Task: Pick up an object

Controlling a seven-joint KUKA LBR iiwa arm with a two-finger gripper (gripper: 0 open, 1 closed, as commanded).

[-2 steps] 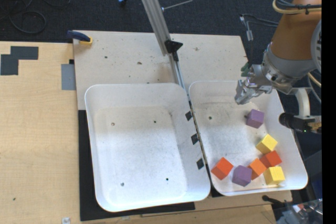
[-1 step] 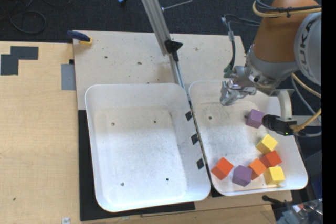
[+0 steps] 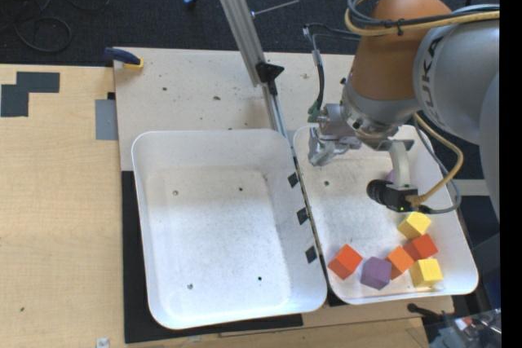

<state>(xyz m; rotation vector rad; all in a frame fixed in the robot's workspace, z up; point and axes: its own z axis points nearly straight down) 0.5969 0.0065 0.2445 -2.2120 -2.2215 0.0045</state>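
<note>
Several small foam blocks lie in the near right corner of the right bin: an orange cube, a purple block, a small orange one, a red-orange one, and two yellow cubes. My gripper hangs over the far left part of the right bin, well away from the blocks, close to the divider between the bins. I see nothing held between its fingers.
The left bin sits beside the right one, with black clips along the shared edge. A slanted metal post rises behind the bins. A black fitting hangs off the arm above the blocks.
</note>
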